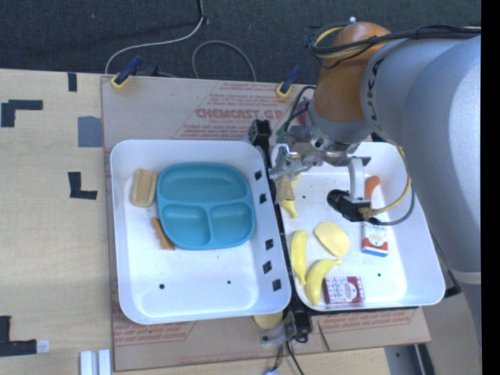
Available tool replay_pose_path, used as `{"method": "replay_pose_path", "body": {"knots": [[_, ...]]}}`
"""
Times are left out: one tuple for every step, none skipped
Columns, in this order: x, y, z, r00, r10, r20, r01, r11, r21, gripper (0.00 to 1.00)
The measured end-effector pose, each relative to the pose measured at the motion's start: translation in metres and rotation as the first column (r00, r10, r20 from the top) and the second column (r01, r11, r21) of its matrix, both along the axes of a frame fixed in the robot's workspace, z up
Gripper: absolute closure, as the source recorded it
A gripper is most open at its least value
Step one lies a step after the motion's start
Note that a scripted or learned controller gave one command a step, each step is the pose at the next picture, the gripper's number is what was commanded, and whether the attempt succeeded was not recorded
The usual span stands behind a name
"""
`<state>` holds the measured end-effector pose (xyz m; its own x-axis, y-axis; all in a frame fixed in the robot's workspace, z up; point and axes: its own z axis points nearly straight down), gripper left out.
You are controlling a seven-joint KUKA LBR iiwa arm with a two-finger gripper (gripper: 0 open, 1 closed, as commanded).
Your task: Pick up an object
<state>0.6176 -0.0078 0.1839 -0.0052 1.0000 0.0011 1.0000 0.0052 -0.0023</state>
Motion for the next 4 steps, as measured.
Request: {"method": "replay_pose_path", "body": {"knots": [[0.0, 0.051, 0.0, 1.0, 0.001, 0.001, -0.001, 1.0, 0.0, 1.0], [-0.002, 0.088, 0.0, 1.0, -0.001, 0.0, 0.001, 1.0, -0.001, 1.0], [-0.002, 0.087, 0.009, 1.0, -0.001, -0.001, 0.001, 1.0, 0.0, 1.0], [0.0, 0.065, 0.0, 1.0, -0.005, 0.0, 0.005, 1.0, -0.003, 1.0]]}}
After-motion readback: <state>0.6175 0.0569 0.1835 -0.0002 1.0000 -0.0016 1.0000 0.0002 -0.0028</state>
